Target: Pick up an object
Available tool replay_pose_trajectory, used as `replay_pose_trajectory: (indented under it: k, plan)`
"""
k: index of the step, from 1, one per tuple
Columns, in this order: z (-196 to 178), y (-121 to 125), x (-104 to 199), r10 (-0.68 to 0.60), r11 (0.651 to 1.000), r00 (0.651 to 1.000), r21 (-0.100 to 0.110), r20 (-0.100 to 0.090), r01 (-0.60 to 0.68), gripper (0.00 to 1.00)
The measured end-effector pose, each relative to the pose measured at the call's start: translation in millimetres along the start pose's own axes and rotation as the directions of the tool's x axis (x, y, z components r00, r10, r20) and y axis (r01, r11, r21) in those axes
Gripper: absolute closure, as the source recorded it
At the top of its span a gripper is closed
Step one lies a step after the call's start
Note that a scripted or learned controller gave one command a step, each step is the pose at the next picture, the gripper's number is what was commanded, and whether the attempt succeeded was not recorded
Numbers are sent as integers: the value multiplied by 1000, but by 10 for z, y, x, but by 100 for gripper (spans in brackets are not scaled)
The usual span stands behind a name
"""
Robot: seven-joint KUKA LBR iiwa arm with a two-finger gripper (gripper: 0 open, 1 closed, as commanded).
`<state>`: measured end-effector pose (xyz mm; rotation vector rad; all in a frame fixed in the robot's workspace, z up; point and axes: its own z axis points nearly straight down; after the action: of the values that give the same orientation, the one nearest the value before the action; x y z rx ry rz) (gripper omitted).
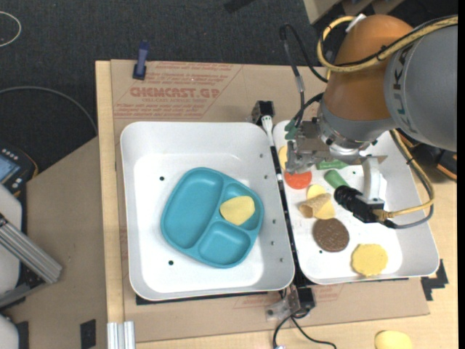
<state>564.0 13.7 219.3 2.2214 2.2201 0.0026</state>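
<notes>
My gripper (296, 158) hangs low over the left part of the right bin (414, 260), directly above a red-orange round piece (298, 179) that lies against the bin's left wall. A green piece (336, 165) lies just to the right, partly under the wrist. In front of them are a pale yellow chunk (317, 193), a tan wedge (318, 208), a brown disc (330, 234) and a yellow disc (369, 259).
The left bin (145, 260) holds a blue divided plate (196, 220) with a yellow piece (237, 209) in one compartment. A black cable connector (354, 203) hangs over the right bin. The arm's bulk covers that bin's back part.
</notes>
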Motion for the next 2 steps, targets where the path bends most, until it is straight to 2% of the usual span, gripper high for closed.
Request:
replay_pose_trajectory:
  k: [1, 2]
  plan:
    - [-1668, -404, 328, -6, 1000, 1000, -18, -4, 6, 100]
    - [-665, -172, -136, 5, 1000, 1000, 12, 3, -5, 100]
